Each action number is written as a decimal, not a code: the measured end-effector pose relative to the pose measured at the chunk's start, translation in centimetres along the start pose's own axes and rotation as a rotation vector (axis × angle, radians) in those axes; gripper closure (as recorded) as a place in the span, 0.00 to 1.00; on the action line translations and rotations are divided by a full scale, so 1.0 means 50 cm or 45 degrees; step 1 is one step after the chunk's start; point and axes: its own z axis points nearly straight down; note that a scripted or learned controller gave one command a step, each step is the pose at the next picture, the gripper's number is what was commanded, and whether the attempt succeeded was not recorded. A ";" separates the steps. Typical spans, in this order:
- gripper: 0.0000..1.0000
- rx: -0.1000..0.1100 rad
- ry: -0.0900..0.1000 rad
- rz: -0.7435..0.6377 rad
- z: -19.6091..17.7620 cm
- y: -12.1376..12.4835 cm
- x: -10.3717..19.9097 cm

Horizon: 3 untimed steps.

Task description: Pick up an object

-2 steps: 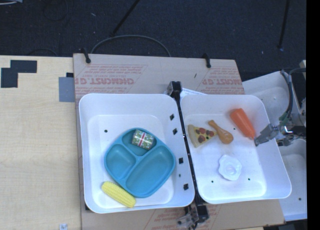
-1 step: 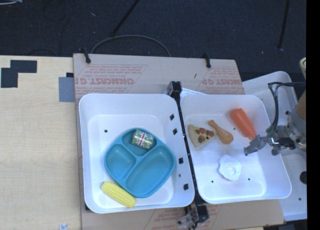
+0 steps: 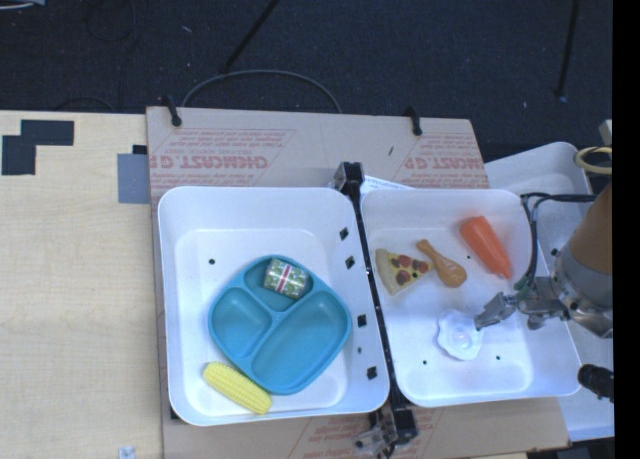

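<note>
A sheet of printed cardboard (image 3: 300, 147) lies under both bins on the pale wooden desk (image 3: 70, 297). Dark carpet (image 3: 400, 27) stretches behind, with black cables (image 3: 255, 77) trailing across it.

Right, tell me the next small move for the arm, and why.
Probably ease the end effector slightly left and down onto the white fried egg. It sits in the right bin just above and right of the egg, nearer than the carrot.

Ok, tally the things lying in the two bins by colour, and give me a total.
Blue: 1, the divided plate
Yellow: 1, the corn cob
Green with red: 1, the small can
Orange: 1, the carrot
Tan: 2, the pizza slice and the drumstick
White: 1, the fried egg
Total: 7
</note>
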 end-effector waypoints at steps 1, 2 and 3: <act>0.00 -0.003 0.000 -0.001 0.106 -0.001 0.002; 1.00 -0.009 -0.002 0.006 0.078 0.002 -0.001; 1.00 -0.011 -0.004 0.007 -0.007 -0.008 -0.004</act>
